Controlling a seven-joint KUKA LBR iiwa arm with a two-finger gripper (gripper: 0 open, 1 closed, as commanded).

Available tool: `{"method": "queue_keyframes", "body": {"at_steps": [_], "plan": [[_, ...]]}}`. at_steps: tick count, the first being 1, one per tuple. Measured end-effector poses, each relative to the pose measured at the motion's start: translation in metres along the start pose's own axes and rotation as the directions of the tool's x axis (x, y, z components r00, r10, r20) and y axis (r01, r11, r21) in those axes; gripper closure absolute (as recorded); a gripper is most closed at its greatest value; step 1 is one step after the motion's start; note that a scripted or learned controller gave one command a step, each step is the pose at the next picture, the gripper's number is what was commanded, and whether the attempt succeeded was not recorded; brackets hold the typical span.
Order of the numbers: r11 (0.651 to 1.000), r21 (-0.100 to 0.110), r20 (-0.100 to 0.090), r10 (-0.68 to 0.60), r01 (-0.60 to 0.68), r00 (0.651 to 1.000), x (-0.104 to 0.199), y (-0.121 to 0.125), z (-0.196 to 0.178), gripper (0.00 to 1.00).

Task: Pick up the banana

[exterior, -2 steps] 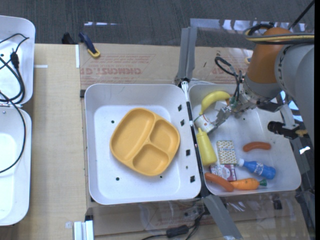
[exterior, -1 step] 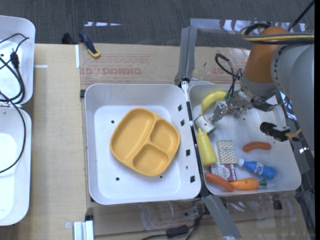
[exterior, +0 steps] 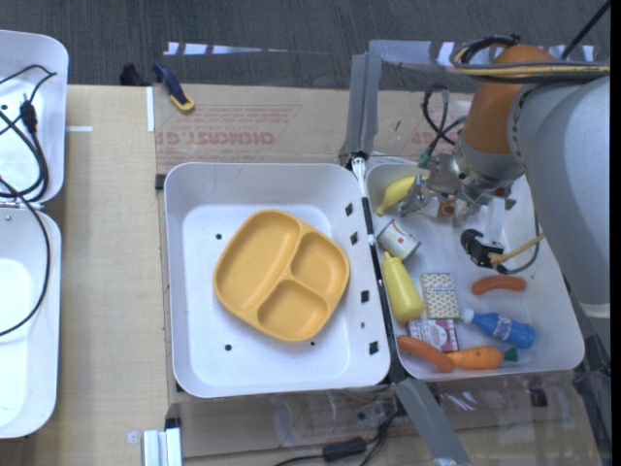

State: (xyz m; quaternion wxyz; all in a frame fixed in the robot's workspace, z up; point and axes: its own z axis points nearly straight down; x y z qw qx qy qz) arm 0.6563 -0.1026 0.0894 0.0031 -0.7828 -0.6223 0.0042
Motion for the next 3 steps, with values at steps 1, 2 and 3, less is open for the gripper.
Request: {"method": "queue_keyframes", "body": {"at_steps": [1, 2, 3], "plan": [[1.000, 0.017, 0.007, 0.001, -0.001, 1.000, -0.003, -0.003, -0.007, 1.00], [1.000, 0.017, 0.007, 0.001, -0.001, 1.000, -0.003, -0.003, -0.007, 0.00], [0.793, -0.005, 0.005, -0.609, 0.609, 0.793, -0.002, -0.034, -0.003, 0.00]]}}
